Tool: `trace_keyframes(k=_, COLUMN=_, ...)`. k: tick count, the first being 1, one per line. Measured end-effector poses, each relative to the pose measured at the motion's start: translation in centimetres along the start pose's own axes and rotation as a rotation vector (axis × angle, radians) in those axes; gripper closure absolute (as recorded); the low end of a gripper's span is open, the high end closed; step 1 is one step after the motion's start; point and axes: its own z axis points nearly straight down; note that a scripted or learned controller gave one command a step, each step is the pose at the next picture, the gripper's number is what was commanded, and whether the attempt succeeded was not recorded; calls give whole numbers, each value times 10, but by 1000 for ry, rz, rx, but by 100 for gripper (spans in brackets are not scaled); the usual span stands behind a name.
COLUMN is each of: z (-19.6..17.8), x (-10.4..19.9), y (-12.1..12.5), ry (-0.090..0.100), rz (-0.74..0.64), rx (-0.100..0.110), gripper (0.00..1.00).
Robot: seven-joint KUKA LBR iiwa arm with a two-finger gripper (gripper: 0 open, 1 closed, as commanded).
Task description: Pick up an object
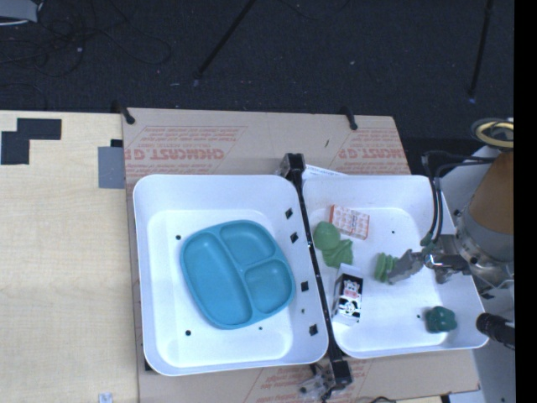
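A small ribbed green piece (384, 266) lies mid-floor in the right bin (394, 193), touching the tip of the gripper (406, 264); whether the pincer grips it, I cannot tell. At its nine o'clock sits a lumpy green toy (331, 244), at ten a red-printed packet (349, 222), at seven a black-and-white carton (348, 298), at four a dark-green blob (439, 318). The left bin (159, 225) holds a glossy blue divided plate (236, 271).

I count two white bins: the left bin (159, 225) and the right bin (394, 200). In the left one I see one blue tray (237, 271), and it has three compartments. In the right one I count five loose things: one pale green lump (331, 243), one orange-and-white packet (350, 222), one black-and-white carton (349, 299), one small green ridged piece (383, 267) and one dark green lump (440, 318). That makes three green things, six things in all.
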Motion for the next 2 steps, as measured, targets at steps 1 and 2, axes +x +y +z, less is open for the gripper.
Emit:
trace_keyframes(k=1, z=52, x=-9, y=-4, ry=0, rz=1, rx=1, gripper=0)
trace_keyframes(k=2, z=112, x=-5, y=3, ry=0, rz=-1, rx=-1, gripper=0)
